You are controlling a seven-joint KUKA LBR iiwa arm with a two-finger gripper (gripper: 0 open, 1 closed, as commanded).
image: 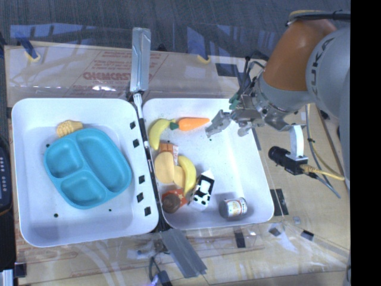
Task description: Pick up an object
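Hovering over the right bin's (253, 159) far right corner, claw (229, 123) looks open — nothing between the fingers. Closest target: carrot (193, 124) near the bin's far edge, just left of the claw, touching a banana (156, 132). Likely light, stiff plastic, smooth — may slip. I'd grip across its thick middle. Can (233, 208) sits at the near right corner.
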